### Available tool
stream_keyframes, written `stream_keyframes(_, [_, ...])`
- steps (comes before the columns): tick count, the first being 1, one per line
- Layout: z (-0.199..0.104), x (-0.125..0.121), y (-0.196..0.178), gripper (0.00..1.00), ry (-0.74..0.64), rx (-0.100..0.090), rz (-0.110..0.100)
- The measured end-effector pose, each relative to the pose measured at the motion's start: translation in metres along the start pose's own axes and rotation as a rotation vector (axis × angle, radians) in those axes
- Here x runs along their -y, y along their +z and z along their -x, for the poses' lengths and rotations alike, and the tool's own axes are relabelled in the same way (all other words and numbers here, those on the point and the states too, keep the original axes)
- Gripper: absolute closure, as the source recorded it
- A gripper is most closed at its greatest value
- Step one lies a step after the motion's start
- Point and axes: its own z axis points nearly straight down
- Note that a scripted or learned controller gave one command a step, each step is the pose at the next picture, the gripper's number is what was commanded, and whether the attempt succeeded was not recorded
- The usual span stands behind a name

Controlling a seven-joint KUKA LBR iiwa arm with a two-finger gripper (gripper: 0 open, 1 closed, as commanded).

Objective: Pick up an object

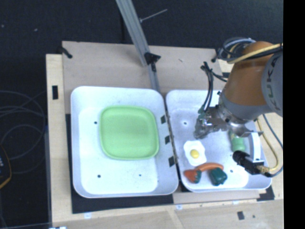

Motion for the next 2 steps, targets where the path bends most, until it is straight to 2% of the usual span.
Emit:
stream_keyframes(1, [-0.05, 0.016, 0.0, 1.0, -0.001, 0.0, 0.001])
stream_keyframes(2, [-0.104, 0.021, 0.009, 1.0, -0.001, 0.0, 0.0])
